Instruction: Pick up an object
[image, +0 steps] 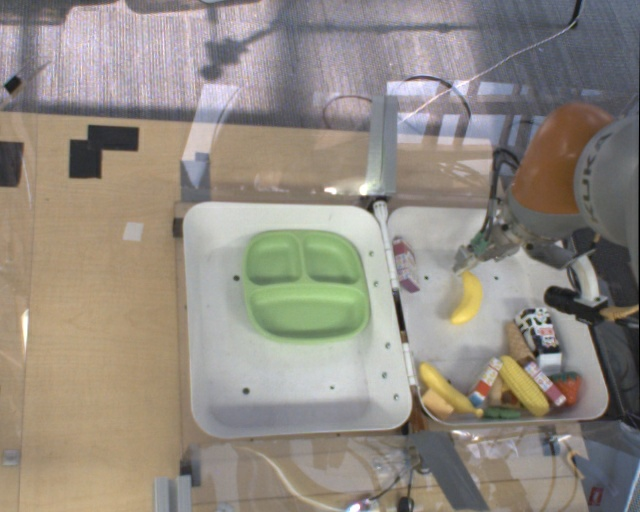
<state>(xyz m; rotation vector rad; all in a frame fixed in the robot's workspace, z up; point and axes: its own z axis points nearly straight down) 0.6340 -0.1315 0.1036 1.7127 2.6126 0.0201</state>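
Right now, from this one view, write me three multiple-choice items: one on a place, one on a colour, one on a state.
1. Where is the green tray?
A. left bin
B. right bin
C. on the bench outside the bins

2. What colour is the banana nearest the gripper?
A. red
B. yellow
C. blue

3. How does the gripper stand to that banana?
A. lifting it clear of the bin
B. just above it, apart
C. over the left bin

Key: 1 A, it lies in the left bin; 2 B, it is plainly yellow; 3 B, the banana lies on the right bin floor below the gripper.
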